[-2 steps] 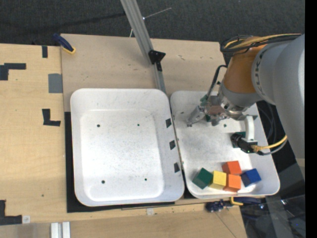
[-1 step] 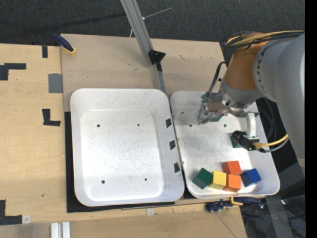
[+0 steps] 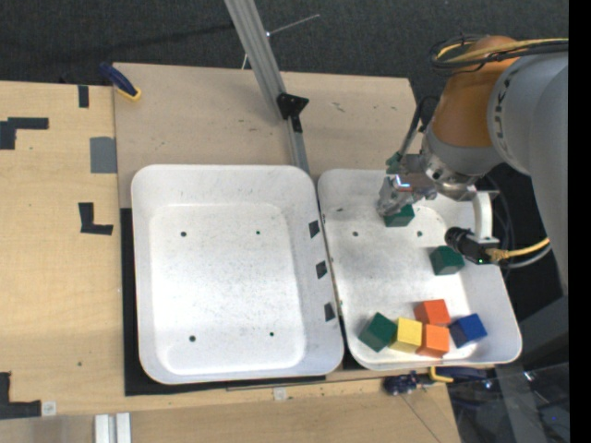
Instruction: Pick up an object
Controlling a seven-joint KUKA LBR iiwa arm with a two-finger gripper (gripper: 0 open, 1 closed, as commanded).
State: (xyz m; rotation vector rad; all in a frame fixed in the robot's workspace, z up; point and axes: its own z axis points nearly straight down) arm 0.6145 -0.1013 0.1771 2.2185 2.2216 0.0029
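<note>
Two shallow white plastic bins sit side by side on the wooden bench: the left bin (image 3: 222,270) and the right bin (image 3: 369,247). Over in the right one I count seven small cubes. Nearest the front rim sits a tight cluster of five: a dark green cube (image 3: 378,331), a yellow cube (image 3: 408,333), an orange cube (image 3: 434,340), a red-orange cube (image 3: 433,312) just behind it, and a blue cube (image 3: 468,329) on the far right. Apart from them, a second green cube (image 3: 446,260) rests near the right wall. Up at the back, the two-finger gripper (image 3: 399,198) hangs right over a teal-green cube (image 3: 399,215), touching or nearly touching its top. The fingers are too blurred and foreshortened to judge, so I cannot tell whether the cube is clamped. The grey and orange arm (image 3: 503,90) is cut off at the right.
</note>
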